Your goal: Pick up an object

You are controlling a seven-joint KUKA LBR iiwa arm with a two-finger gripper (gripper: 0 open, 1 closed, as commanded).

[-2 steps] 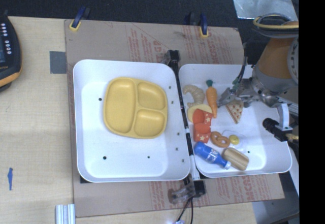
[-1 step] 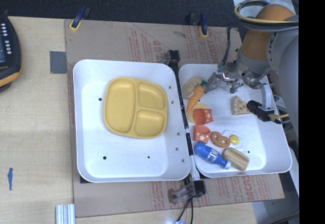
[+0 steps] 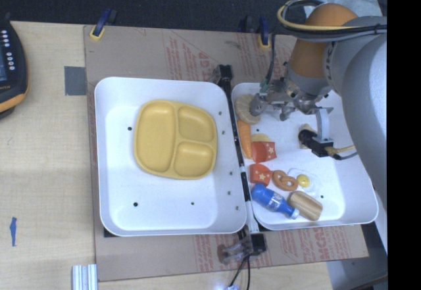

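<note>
Yellow divided plate (image 3: 175,138) seen in left bin (image 3: 112,150). Small toys — blue bottle (image 3: 272,200), pretzel (image 3: 284,180) — clustered in right bin (image 3: 348,196). Gripper (image 3: 279,106) parked at that bin's far end, grip state can't be told.

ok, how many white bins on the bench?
2. Left bin holds the yellow divided plate; right bin holds the small items, with the gripper at its far end.

Red print ran in rows across the cardboard sheet (image 3: 197,45) under both bins, too faint and small to make out. The small red carton (image 3: 264,150) in the right bin bore a star mark, no legible wording. Nothing else readable.
</note>
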